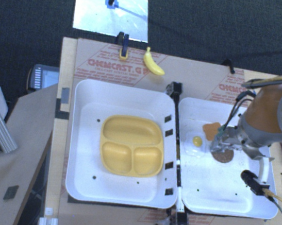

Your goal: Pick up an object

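Brown round disc [223,156] lies flat, no long axis.

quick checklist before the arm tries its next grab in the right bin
1. Gripper over the right bin: ok, it sits low near the bin's upper middle.
2. Target under it: ok, a brown round object lies right at the gripper.
3. Object between the fingers: cannot tell, the wrist hides them.
4. Neighbours: not ok, an orange piece and a small yellow object lie close to the left of the gripper.
5. Left bin: ok, the yellow divided plate rests in its middle, away from the arm.
6. Toy banana: ok, on the board behind the bins.
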Action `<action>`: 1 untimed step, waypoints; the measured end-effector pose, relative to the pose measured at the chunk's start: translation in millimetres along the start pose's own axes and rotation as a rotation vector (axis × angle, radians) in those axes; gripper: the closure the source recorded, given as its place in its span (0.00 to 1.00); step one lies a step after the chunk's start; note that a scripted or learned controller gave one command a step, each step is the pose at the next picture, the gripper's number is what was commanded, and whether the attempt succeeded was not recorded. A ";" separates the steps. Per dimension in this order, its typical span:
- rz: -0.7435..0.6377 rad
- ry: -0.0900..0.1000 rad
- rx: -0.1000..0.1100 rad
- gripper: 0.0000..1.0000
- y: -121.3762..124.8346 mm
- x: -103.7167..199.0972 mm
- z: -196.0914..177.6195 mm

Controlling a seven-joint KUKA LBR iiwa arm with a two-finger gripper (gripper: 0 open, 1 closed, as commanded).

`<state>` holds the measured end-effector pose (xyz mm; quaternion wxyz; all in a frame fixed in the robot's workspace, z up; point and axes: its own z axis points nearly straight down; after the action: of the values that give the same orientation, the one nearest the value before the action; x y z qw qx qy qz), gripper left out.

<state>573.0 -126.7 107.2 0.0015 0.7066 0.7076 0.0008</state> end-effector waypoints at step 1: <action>-0.002 -0.001 -0.004 1.00 1.0 -4.0 -64.0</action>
<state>573.8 -130.7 171.3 0.0031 0.7061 0.7081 0.0019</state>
